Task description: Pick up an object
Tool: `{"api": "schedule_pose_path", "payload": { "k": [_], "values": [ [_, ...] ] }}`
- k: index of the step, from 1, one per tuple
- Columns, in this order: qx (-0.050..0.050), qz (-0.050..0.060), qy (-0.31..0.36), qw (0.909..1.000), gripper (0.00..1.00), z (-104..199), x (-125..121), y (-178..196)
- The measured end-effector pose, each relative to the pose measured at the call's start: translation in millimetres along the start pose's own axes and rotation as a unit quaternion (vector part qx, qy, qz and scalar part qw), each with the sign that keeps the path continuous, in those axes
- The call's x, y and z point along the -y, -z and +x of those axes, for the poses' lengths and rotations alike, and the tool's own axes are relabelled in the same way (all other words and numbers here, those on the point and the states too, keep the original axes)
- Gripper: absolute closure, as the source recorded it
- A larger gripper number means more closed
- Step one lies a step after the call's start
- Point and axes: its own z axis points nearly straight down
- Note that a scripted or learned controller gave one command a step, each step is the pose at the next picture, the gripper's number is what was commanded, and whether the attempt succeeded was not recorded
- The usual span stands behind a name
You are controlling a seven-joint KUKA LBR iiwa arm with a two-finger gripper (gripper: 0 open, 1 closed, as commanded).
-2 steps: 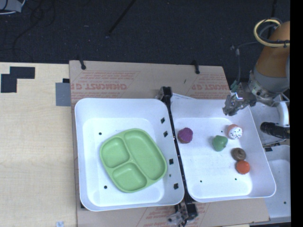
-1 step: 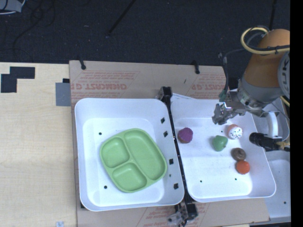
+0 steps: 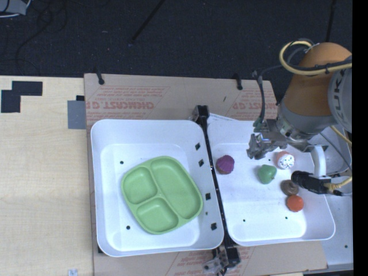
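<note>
In the right bin lie several small objects. A purple lump sits near the bin's left wall. A green piece lies in the middle, with a white spotted ball just to its right. Further right are a brown round piece and an orange-red ball. My gripper hangs over the bin's upper middle, just up-left of the green piece and right of the purple lump. I see nothing held in it.
The left bin holds a light green divided plate. A black divider runs between the two bins. The arm's orange-banded body looms over the right bin's back right corner.
</note>
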Motion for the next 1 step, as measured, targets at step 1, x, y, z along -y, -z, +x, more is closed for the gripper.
{"api": "schedule_pose_path", "payload": {
  "k": [1],
  "values": [
    [0.000,0.000,0.000,1.0000,1.00,58.4,15.7,-1.9]
  ]
}}
